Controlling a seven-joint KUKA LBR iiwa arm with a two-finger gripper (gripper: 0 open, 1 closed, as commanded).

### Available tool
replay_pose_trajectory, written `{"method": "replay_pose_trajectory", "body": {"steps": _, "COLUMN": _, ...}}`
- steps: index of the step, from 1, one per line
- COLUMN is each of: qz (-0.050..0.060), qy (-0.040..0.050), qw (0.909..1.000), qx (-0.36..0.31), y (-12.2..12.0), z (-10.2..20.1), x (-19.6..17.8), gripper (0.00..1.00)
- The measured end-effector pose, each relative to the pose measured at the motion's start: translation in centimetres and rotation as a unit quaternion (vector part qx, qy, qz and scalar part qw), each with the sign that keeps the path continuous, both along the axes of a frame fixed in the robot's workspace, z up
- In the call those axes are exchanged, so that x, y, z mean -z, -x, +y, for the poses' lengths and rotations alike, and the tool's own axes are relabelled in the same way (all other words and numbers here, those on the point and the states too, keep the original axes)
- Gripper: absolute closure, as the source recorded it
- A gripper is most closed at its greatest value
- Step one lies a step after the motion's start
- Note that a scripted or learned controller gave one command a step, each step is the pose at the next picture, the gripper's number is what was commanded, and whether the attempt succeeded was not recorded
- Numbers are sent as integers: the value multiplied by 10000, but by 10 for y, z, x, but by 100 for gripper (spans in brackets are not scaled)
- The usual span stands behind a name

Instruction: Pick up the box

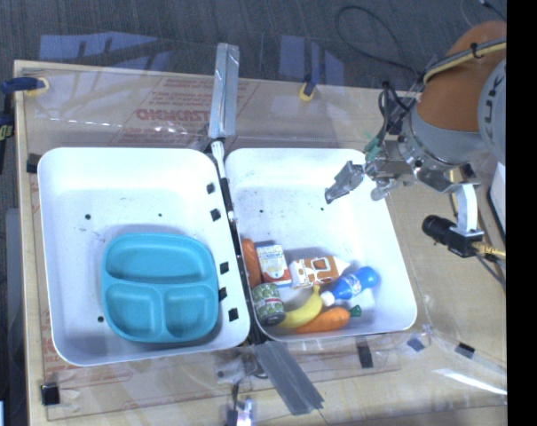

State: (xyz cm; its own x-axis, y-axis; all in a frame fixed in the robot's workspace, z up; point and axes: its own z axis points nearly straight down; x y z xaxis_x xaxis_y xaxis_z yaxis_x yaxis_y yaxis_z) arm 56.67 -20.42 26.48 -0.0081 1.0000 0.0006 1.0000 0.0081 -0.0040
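A: Where does the box lie in the camera view?

B: In the right bin, near its front wall, among the clutter. It lies flat, its long axis running roughly from the back of the bin towards the front, beside a carrot-like stick on its left.

A: And the pincer?

B: It hangs above the bin's far right part, well apart from the box, which sits forward and to the left of it. The pincer grips nothing; how wide it stands cannot be told.

A: The left bin?

B: A blue divided tray.
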Motion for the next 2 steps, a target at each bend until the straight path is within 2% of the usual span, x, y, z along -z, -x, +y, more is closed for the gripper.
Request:
{"method": "replay_pose_trajectory", "body": {"steps": 1, "qz": 0, "qy": 2, "qw": 9984, "qx": -557, "y": 32, "z": 58, "x": 48, "gripper": 0}}
{"method": "replay_pose_trajectory", "body": {"steps": 2, "qz": -105, "qy": 93, "qw": 9898, "qx": -1420, "y": 55, "z": 87, "x": 167, "gripper": 0}}
